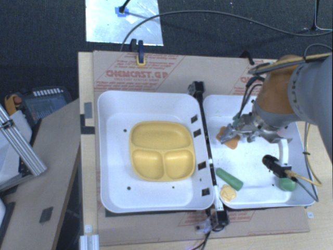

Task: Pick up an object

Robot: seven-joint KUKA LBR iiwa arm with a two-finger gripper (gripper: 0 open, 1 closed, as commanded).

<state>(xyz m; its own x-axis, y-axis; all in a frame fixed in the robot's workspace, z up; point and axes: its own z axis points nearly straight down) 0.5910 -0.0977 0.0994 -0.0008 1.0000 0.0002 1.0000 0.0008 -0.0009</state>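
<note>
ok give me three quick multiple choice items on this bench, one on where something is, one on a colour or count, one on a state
1. Where does the yellow divided tray lie?
A. in the left bin
B. in the right bin
C. on the cardboard outside both bins

2. What colour is the stick-shaped piece near the right bin's front left corner?
A. red
B. green
C. blue

3. How does the yellow tray sit?
A. upside down
B. on its edge against a wall
C. flat, its compartments facing up

Key:
1 A: the tray rests on the left bin floor.
2 B: that piece in the right bin is plainly green.
3 C: three hollow compartments show from above.
</note>
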